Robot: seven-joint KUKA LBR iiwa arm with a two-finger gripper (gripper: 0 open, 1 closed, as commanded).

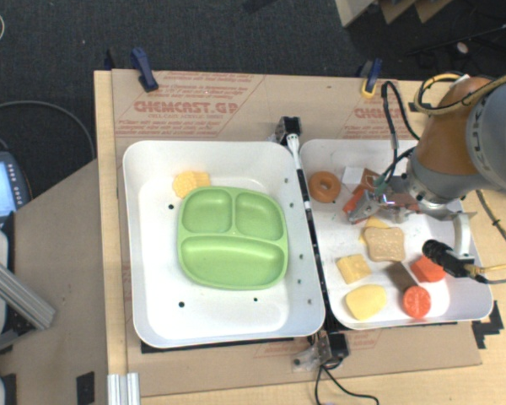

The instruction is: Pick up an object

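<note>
Two white bins sat side by side on the bench. Left bin held one green divided plate at centre and one yellow chip near its far edge. Right bin held one donut, one toast slice, one cheese cube, one yellow lemon-like piece, one tomato, one brown bar, one red block. Gripper hovered low at the right bin's far side beside an orange-red piece; grip state can't be told.

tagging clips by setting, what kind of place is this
Probably a robotics lab bench: two white bins clamped on cardboard, toy food such as a doughnut, and a robot arm reaching in.
</note>
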